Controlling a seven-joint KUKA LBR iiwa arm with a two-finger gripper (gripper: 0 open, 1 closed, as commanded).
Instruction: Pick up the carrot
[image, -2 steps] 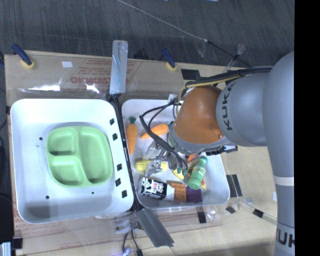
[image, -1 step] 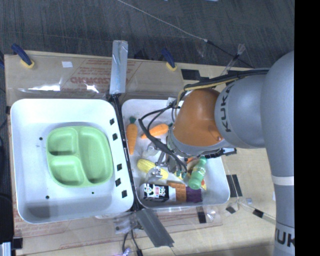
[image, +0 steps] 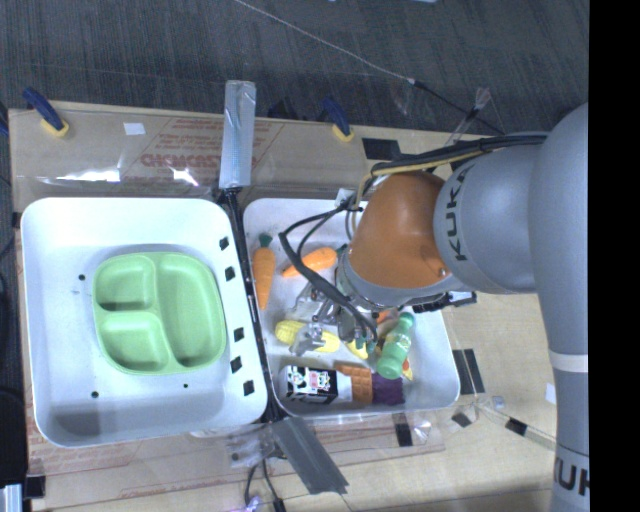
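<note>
Currently, hand (image: 325, 322): hovering low in the right bin (image: 440, 345); whether it is open or closed, I cannot tell.
Carrot (image: 263, 277): lying just left of the hand, against the bin's left wall.
Risk: hand is sitting over the yellow toy (image: 292, 333) and green bottle (image: 395, 347); closing now is likely catching clutter instead.

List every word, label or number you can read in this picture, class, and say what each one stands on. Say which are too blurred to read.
"KUKA", only partly visible, on the grey arm.
Red print on the clear sheet behind the bins: too blurred to read.
Black-and-white label on the bottle in the right bin: too small to read.
</note>
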